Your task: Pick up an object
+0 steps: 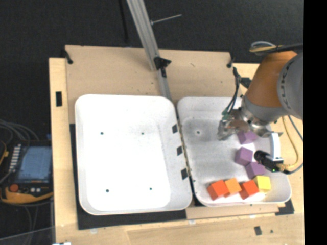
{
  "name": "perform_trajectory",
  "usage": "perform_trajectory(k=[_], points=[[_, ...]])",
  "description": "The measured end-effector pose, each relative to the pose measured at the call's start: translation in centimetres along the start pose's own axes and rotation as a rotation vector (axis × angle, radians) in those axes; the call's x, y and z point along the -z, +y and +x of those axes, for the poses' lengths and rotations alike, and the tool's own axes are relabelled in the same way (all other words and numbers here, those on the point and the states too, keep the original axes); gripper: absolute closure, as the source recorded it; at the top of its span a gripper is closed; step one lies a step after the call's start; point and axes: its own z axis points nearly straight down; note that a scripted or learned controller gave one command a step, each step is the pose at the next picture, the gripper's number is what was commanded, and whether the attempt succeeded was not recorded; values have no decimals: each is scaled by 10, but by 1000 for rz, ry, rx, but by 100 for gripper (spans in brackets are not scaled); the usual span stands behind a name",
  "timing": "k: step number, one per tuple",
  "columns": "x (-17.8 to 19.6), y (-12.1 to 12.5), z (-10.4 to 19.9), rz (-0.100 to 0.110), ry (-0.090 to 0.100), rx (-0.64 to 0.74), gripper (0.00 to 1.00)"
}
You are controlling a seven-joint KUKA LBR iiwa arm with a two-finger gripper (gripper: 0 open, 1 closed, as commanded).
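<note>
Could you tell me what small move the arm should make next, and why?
Probably shift toward the purple block and descend. The gripper hovers over bare floor in the right bin, nothing visibly held, and that block lies closest.

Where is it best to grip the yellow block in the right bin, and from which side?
Probably from above, across the two free side faces of the yellow block. It lies near the right bin's front wall, with a red block close at its left, so the fingers should avoid that side.
</note>
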Motion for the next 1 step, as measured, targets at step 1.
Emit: perform_trajectory(k=[1], points=[[63, 9, -2, -3, -2, 15, 100]])
